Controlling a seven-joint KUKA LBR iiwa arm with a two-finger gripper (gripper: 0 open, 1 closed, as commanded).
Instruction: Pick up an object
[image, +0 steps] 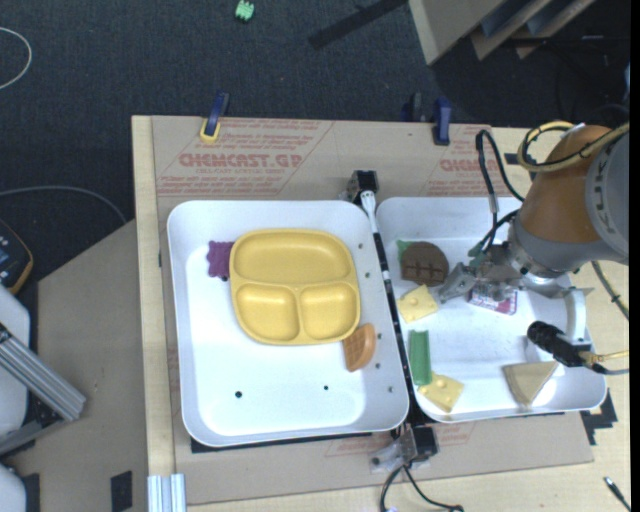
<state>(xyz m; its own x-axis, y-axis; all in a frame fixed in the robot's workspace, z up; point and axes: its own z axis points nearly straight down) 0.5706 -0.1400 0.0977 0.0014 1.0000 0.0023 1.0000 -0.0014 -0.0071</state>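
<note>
- We see the gripper (462, 283) low inside the right bin (470, 215), coming in from the right. Its grey fingers point to the left, toward the yellow cheese wedge (418, 303) and the brown waffle piece (424, 262).
- We cannot tell if the fingers are spread or closed – they are too small and partly blurred – and nothing is seen between them, so we judge that no object is held yet.
- The things to pick lie loose on the floor of the right bin: the green strip (419, 356) near the left wall, a second yellow cheese piece (442, 391) at the front edge, and a tan wedge (530, 381) in the front right corner.
- The left bin (195, 300) holds a yellow divided tray (295, 283), with a purple piece (218, 258) touching its left side and an orange-brown piece (360, 347) at its lower right corner.
- For room: the middle of the right bin is bare, so the arm can move there. The green strip and the front cheese piece lie close to walls – we think these are harder to take.
- The cheese wedge just beside the fingers seems the easiest target.
</note>
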